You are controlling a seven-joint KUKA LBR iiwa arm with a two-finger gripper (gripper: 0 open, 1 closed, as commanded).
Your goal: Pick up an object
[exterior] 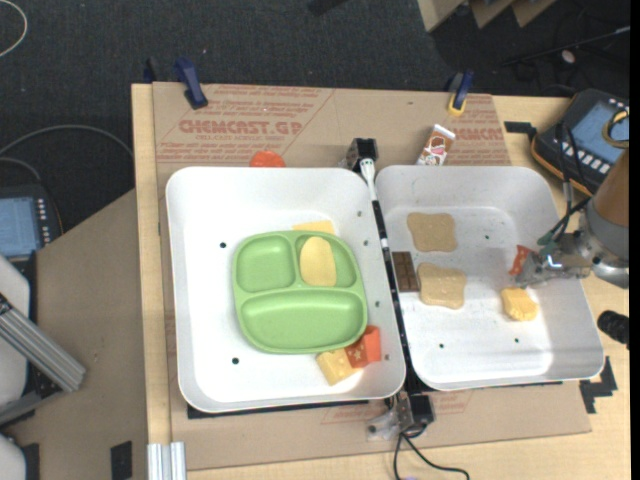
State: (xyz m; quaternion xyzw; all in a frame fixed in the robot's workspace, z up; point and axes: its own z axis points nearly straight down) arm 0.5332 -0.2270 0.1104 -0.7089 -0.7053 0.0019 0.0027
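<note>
My gripper (538, 264) hangs low over the right side of the right bin (470, 368), at the end of the grey arm that comes in from the right. A small red-orange piece (518, 260) sits right at its tip; whether it is held is unclear. A yellow chunk (519, 304) lies just below the gripper on the bin floor. Two tan bread-like slices (432, 232) (442, 287) lie to the gripper's left, with a dark brown bar (402, 271) by the bin's left wall.
The left bin (200, 268) holds a green divided plate (298, 293) with a pale yellow piece (318, 262) in one compartment. A yellow block (337, 366) and an orange block (369, 346) lie at the plate's front right. A small packet (436, 145) lies behind the bins.
</note>
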